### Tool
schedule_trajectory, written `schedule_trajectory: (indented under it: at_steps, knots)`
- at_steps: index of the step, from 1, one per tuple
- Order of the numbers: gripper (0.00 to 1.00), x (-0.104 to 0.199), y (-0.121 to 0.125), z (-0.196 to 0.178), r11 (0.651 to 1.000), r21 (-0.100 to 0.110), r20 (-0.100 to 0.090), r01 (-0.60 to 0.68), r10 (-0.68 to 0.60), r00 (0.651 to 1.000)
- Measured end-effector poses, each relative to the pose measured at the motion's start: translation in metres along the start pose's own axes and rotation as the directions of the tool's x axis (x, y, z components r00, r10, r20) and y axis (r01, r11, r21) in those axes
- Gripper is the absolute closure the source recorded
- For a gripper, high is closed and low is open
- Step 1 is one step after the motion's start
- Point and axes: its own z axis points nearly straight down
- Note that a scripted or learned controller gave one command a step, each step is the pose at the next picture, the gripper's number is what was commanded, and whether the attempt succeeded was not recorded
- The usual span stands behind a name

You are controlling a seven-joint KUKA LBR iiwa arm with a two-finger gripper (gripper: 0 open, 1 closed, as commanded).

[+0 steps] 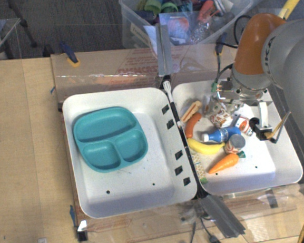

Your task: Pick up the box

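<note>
The grey arm's two-finger gripper [227,102] is hanging low over the right shallow white plastic bin [283,171], just above the small red-and-white cardboard box [221,118]. Cannot tell its grip state, and the box is looking unlifted, resting among a glossy yellow banana [204,146], an orange carrot [223,163] and a blue bottle [220,135]. A matte teal divided tray [109,137] is sitting in the left bin [90,203].

Two bins side by side: the left bin [163,191] carries a divided tray [109,138] toward its far left. In the right bin [283,173], a banana [206,147] lies just behind a carrot [223,163], a bottle [223,135] behind that (everything crowds the bin's left half), gripper [226,106] above them.
</note>
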Motion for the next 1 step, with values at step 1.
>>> schedule_trajectory:
  at_steps: [1]
  knots:
    - [1.0, -0.0002, -0.0002, -0.0098, 1.0, 0.001, 0.0, 0.002, -0.002, 1.0]
